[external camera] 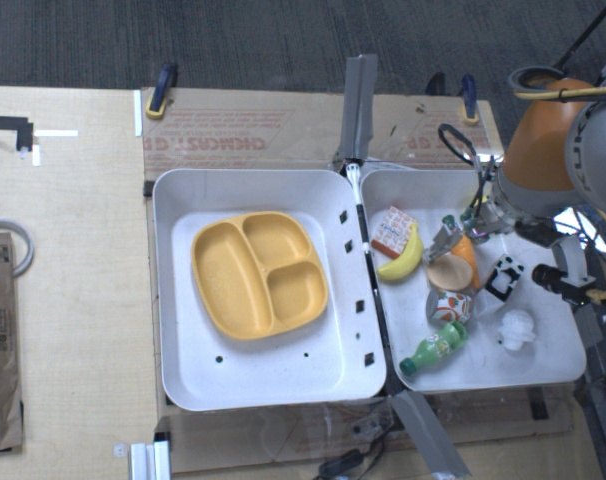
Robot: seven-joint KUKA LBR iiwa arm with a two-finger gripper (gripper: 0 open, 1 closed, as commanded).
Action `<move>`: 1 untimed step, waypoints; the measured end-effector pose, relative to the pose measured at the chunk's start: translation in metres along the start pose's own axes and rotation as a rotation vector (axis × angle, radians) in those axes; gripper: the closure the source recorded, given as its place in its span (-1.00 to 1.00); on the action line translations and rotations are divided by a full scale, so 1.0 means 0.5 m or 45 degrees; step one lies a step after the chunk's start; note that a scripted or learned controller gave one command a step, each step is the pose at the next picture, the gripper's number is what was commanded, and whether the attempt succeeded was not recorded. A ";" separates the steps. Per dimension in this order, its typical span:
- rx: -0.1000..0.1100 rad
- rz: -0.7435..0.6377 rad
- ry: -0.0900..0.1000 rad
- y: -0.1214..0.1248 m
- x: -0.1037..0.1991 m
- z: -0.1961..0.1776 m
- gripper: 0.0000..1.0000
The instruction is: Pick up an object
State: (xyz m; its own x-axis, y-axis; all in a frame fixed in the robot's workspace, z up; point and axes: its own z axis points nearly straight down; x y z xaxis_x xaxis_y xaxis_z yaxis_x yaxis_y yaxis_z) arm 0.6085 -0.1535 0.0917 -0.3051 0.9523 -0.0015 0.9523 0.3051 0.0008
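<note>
Gripper point(451, 236) low among right-bin clutter, beside banana point(407, 256), orange point(463, 252)

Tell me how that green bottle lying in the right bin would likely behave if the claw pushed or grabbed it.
The green bottle lies on its side near the right bin's front edge, so a sideways push would probably roll it. It looks like smooth plastic, so it may slip in a loose pinch. Its top end looks close to the can, so a nudge could shift that too.

Banana point(407, 256), bottle point(435, 349), cup point(448, 274), right bin point(553, 353)
</note>
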 end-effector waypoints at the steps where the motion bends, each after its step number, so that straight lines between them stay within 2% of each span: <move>1: -0.002 0.005 -0.002 0.000 -0.003 -0.019 1.00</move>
State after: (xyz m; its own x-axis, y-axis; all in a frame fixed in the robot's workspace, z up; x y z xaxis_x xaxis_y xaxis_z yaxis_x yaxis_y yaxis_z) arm 0.6088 -0.1549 0.1012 -0.3013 0.9535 -0.0030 0.9535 0.3013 0.0024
